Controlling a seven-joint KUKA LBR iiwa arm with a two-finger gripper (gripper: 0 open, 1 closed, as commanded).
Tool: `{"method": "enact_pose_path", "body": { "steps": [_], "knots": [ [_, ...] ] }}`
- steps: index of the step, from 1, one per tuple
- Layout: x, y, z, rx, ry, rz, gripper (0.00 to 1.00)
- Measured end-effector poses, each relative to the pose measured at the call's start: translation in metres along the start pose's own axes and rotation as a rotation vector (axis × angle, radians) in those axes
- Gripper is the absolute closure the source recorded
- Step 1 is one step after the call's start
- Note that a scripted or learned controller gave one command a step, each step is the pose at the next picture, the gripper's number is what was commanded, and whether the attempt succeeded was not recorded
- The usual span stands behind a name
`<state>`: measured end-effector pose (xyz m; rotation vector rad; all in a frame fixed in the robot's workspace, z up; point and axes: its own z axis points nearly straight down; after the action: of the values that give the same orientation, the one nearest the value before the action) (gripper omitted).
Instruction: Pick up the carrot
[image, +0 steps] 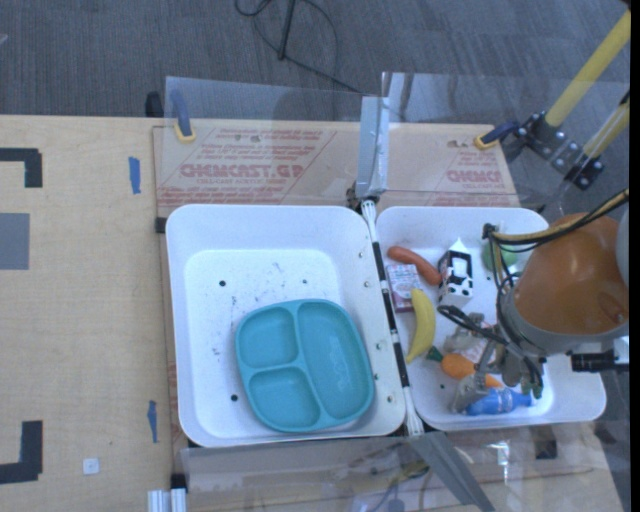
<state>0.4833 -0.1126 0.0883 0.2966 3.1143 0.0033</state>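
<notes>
Hand (492, 362) hangs low in the right bin (575, 400), just beside the carrot (458, 366); whether its fingers are apart I cannot tell.

Teal divided plate (303, 365) in left bin (190, 300)

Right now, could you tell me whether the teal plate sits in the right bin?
No, the teal plate lies in the left bin.

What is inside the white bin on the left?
The left bin holds a teal divided plate lying flat toward its front, with nothing visible in its compartments. Dark specks dot the bin floor. Whatever lies beneath the plate is covered.
</notes>
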Motion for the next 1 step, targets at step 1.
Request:
{"method": "enact_pose_path", "body": {
  "steps": [1],
  "knots": [
    [-0.0036,0.0000,-0.0120,-0.001,-0.013,0.003,1.00]
  ]
}}
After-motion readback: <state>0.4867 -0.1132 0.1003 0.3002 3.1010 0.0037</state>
